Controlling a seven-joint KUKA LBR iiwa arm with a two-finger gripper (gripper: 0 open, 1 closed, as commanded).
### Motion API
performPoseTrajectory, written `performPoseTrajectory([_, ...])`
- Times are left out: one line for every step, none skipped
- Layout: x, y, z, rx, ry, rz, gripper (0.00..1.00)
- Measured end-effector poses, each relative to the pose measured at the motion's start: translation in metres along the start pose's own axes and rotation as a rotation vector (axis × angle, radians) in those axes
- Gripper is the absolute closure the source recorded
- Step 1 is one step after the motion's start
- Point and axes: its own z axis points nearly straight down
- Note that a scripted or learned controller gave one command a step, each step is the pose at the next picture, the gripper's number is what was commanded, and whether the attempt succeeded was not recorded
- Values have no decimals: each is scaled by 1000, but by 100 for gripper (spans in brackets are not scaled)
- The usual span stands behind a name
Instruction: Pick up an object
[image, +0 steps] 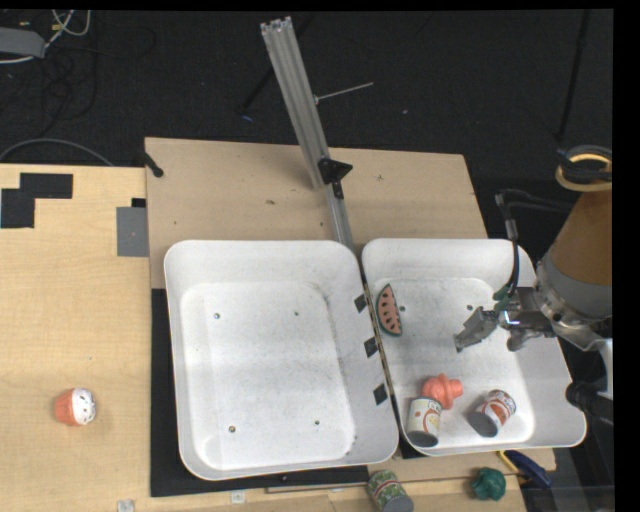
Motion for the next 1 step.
performPoseTrajectory([-1,1,-2,-6,-1,3,0])
